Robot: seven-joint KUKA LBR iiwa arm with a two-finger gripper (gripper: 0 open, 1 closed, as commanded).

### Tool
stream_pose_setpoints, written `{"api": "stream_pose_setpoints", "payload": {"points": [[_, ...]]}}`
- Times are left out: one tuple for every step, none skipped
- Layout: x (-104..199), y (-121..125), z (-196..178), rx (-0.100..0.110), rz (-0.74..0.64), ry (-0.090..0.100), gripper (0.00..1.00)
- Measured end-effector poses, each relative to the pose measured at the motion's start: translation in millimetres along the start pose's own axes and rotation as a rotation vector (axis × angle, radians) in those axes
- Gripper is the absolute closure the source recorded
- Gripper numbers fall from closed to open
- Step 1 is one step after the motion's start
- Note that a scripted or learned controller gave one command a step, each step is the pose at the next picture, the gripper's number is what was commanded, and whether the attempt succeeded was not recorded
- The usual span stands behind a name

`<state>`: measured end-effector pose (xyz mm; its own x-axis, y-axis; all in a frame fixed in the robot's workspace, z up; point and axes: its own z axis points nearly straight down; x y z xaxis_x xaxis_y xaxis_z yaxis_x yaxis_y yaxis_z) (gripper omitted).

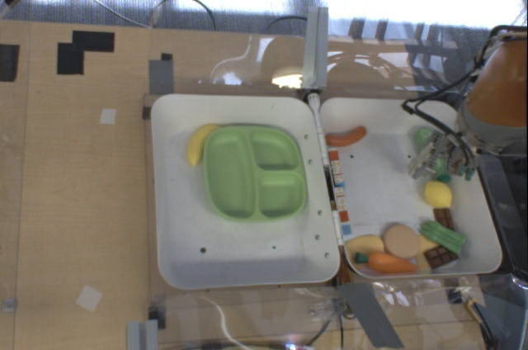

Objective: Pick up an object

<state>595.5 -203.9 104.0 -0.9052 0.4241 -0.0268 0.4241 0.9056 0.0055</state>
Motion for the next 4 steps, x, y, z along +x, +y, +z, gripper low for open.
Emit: {"api": "stream_pose_setpoints", "payload": {"points": [[12.8,120.9,-85.9,-0.005,-0.210,0.011,1.00],[-31.1,82.8,-194.9,-0.001,-0.335,0.006,1.00],[-19.5,76.7,-162.7,-0.002,-0.448,0.017,1.00],[36.3,9.7,-157.4,0.001,-0.431,0.018,1.00]]}}
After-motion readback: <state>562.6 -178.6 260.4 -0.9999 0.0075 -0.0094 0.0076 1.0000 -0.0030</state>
